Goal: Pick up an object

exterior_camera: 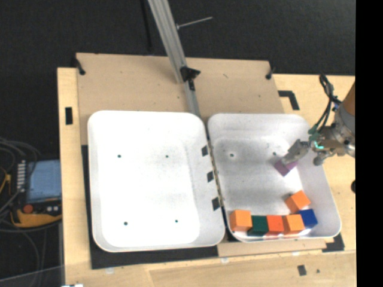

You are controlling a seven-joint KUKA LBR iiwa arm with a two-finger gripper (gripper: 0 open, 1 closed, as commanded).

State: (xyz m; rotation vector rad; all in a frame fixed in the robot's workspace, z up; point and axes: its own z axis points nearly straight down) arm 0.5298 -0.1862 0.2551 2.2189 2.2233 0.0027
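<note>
We are seeing the claw [291,156] reaching in from the right edge of the frame over the right bin [251,130], and a small purple block [286,167] is sitting pinched between its grey fingers [294,152], so it is gripping that block at the right-centre of the picture. Going from the largest things down, we are looking at a tan bench [173,76] that is carrying the left bin [146,178] in the middle-left of the frame, with the right bin lying just beside it. A slanted metal rail [170,40] is running from the top centre down toward the gap between the two bins. At the far left edge a blue box [45,180] is resting among dark cables. Along the lower wall of the right bin we are finding a row of small blocks touching one another: an orange block [241,219], a green block [259,224], a red-orange block [275,223], another orange one [294,223] and a blue block [308,217], with one more tilted orange block [297,200] lying just above them.
</note>
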